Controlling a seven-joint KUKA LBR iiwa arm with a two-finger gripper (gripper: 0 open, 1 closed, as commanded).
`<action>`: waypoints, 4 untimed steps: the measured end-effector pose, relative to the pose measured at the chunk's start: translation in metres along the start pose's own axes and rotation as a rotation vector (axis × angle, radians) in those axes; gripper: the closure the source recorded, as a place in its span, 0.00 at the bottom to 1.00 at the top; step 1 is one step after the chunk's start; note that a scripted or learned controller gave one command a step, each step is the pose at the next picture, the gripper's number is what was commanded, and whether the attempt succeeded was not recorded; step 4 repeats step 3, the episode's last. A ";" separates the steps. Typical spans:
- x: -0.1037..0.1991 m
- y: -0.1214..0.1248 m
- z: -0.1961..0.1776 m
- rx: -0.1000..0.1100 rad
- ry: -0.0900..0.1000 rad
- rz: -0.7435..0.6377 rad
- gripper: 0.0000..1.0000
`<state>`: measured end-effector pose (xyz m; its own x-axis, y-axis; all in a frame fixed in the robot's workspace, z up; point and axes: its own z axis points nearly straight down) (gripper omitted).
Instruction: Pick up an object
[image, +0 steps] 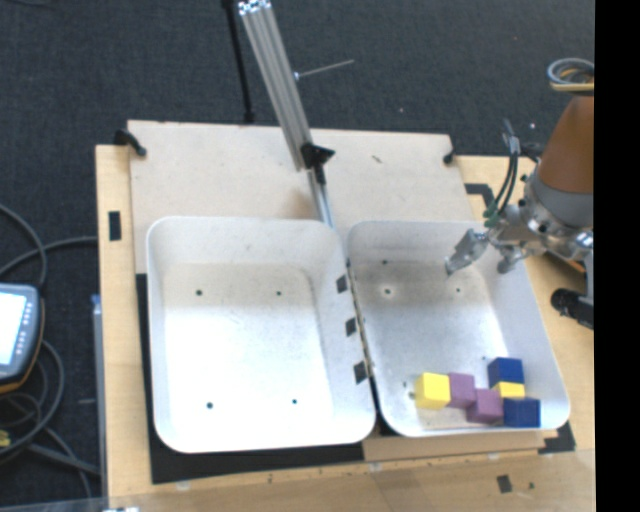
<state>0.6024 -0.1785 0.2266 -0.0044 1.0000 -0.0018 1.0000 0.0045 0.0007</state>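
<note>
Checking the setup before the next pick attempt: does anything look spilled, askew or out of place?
Nothing stands out. The blocks sit huddled in the near corner of the right bin, none spilled outside. The gripper hangs over that bin's far right edge, apart from them.

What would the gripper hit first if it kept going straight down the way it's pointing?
Probably the bare white floor of the right bin, near its far end. The gripper points down and slightly leftward there, well away from the blocks clustered at the near end. Depth is hard to judge from this single view.
</note>
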 end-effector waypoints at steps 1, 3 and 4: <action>0.020 -0.007 -0.044 -0.005 0.001 -0.001 0.00; 0.049 -0.100 -0.048 0.000 0.000 0.007 0.00; 0.049 -0.100 -0.048 0.000 0.000 0.007 0.00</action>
